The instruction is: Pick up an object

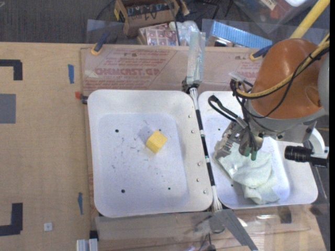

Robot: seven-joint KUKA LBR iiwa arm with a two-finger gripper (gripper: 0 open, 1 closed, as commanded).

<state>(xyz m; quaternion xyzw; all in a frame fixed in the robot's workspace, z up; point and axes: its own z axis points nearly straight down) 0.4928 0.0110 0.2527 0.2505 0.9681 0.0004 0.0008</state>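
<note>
Near edge first: we note the front lip of the counter [47, 192], tan board with black corner marks and small strips of blue tape on its left stretch. 2 shallow white bins sit side by side on it, touching along a dark seam with a row of small fasteners.

Left bin [104, 192]: 1 yellow block [156, 141] lies a little above the bin's middle, alone on the speckled floor, well apart from every wall. A few dark specks and small holes show around it.

Right bin [303, 192]: a crumpled white cloth [256, 177] lies in the near half, bunched toward the middle. The end effector [247, 149] hangs over the far left edge of that cloth, green-tipped fingers [253, 154] pointing down at it. We cannot tell how far apart the fingers stand, nor whether they touch the cloth; the wrist hardware crowds that spot. We see nothing clearly held between them. Black cables loop off the wrist toward the bin seam.

Above it, the arm's orange band [288, 77] bulks large over the bin's far right part, with a yellow hose running up to the corner.

Further back: a brown cardboard sheet [136, 69] with red lettering lies behind both bins, a clear plastic strip standing at its middle. Beyond the counter, dark floor with a cardboard box [146, 9], packets and a blue item.
</note>
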